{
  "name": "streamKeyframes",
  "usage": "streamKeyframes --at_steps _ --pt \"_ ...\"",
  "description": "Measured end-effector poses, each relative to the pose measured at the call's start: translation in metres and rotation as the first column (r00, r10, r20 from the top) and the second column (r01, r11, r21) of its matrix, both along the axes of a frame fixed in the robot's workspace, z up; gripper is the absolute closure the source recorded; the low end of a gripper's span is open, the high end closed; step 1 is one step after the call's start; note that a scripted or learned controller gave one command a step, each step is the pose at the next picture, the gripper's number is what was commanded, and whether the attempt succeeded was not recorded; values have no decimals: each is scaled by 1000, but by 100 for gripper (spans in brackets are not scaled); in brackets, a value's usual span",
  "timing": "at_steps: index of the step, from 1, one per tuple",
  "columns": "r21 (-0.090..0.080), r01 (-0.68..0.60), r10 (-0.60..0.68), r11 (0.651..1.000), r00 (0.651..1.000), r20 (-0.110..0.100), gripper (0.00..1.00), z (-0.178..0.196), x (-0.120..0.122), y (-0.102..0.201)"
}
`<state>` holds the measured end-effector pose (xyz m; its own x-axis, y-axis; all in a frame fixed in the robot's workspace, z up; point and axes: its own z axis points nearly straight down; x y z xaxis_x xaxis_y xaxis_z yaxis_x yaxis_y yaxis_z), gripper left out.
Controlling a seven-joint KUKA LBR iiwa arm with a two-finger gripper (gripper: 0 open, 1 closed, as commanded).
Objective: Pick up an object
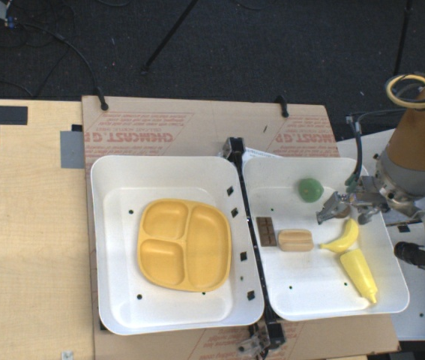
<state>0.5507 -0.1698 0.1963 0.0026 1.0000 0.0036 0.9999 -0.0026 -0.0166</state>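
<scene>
The right bin (302, 306) holds a green ball (310, 190), a tan bread-like block (295, 240), a small brown piece (266, 231), a yellow banana (344, 238) and a yellow squeeze bottle (360, 274). My gripper (345, 207) hangs over the right side of this bin, just above the banana's upper end and to the right of the green ball. Its dark fingers point left and down. Nothing is visibly held between them.
The left bin (115, 201) carries a yellow divided plate (184, 244). A black divider clip strip (243, 223) runs between the bins. Cardboard (167, 130) lies under both bins, with a wooden bench (25, 231) at left. The grey arm (411, 148) stands at right.
</scene>
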Motion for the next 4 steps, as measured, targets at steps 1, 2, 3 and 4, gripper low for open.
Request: streamKeyframes --at_steps 1,2,3,4 --pt "-2 -3 3 1000 1000 12 0 8 2 0" --pt "-3 -3 3 1000 1000 13 0 -47 11 -1" --pt "-2 -3 3 1000 1000 13 0 -98 4 7" --pt "-2 -2 2 1000 1000 15 0 -105 5 7"
